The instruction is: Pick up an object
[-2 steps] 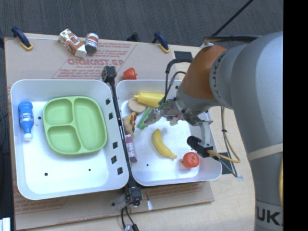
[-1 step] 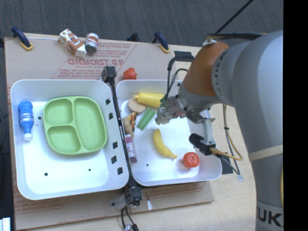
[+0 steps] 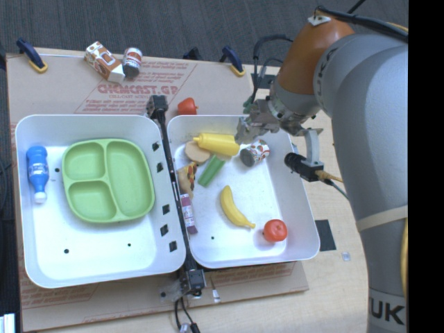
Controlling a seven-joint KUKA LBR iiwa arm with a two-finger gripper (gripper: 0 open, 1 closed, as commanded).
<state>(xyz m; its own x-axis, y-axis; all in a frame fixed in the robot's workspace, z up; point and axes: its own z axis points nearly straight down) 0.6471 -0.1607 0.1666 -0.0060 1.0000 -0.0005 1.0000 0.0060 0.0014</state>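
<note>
- In the upper middle of the right bin (image 3: 298,214), the gripper (image 3: 248,125) hangs low, just above the right end of the yellow bottle (image 3: 216,143) and just left of the can (image 3: 254,152)
- Whether it is open or closed I cannot tell; the wrist hides that part from above
- Nothing can be seen held, so I judge the pick not yet made
- Likeliest target, by my reading: the bottle or the can, both at the upper centre of that bin, close together
- Other pieces in the same bin: a green block (image 3: 211,171) slanting below the bottle, a banana (image 3: 235,207) near the middle, a tomato (image 3: 275,230) at the lower right, a slim tube (image 3: 187,212) along the left wall
- In the left bin (image 3: 41,255) lie a green plate (image 3: 108,180) and a blue bottle (image 3: 37,171); well apart, no concern
- Risk: bottle and can sit so near each other that a closing grip could catch both, or nudge one aside
- Risk: both look rounded, so a grip off centre may let the piece roll or squirt out
- Risk: the bin's upper wall is near; a descent too far toward it could strike the rim
- On the surface (image 3: 208,75) above the bins lie small items, out of the way
</note>
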